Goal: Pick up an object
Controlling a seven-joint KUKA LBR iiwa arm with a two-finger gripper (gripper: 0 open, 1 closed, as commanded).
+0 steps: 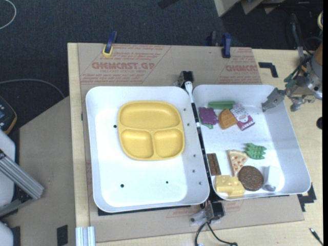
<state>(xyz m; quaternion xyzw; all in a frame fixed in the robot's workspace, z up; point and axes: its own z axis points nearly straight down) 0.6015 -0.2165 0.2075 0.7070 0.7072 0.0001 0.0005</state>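
Observation:
The right bin [289, 137] holds several toy foods. A green piece [221, 105], a purple piece [208, 116], an orange piece [227, 119] and a white and purple packet [242, 116] lie near its far left. A green leafy piece [255, 150], a pizza slice [237, 161], a brown cookie [250, 178], a yellow cheese block [229, 185] and a brown bar [213, 164] lie toward the front. My gripper [283, 103] hangs over the bin's far right corner, open, with nothing between its fingers. It is well to the right of the packet.
The left bin [102, 158] carries a yellow divided plate [151, 128]. A small grey item [270, 187] lies at the right bin's front edge. Clamps [108, 46] sit on the board's far edge. The right bin's middle right floor is bare white.

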